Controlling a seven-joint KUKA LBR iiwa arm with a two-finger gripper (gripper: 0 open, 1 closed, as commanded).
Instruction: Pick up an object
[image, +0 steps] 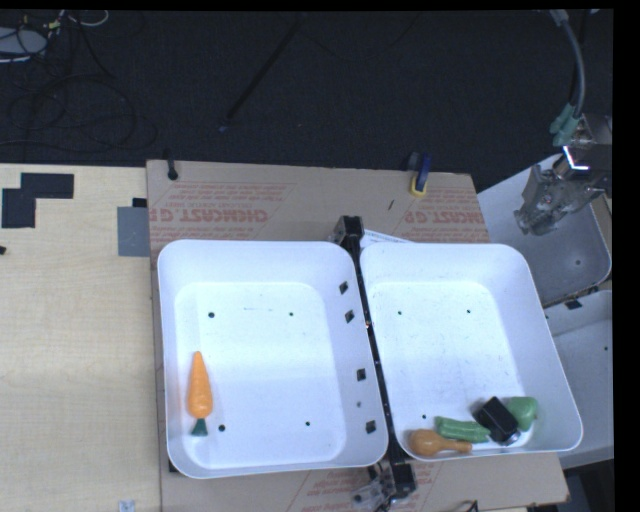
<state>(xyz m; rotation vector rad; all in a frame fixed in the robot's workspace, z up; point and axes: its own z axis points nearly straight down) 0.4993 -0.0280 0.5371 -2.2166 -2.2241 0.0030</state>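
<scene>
Two shallow white bins sit side by side on a sheet of brown cardboard printed with red lettering, laid over a pale wooden bench. The left bin holds a single orange toy carrot near its near-left corner, lying lengthwise with its small dark green top pointing toward the near wall. The right bin holds four things, all crowded into its near-right corner: a black block lying tilted, a green rounded piece just to its right and touching it, a long green pod-shaped toy to its left, and an orange-tan pear-shaped toy nearest the front wall, just beside the pod. A black divider strip with small clips runs between the two bins.

The gripper hangs at the far right of the scene, outside both bins and above a grey metal plate, well apart from every toy. It is seen as a blurred grey mass with a cable rising above it, and whether its fingers are apart or together cannot be told; nothing is visible between them.

A small yellow and blue clamp grips the far edge of the cardboard, and dark rectangular marks lie on the bench at the far left.
</scene>
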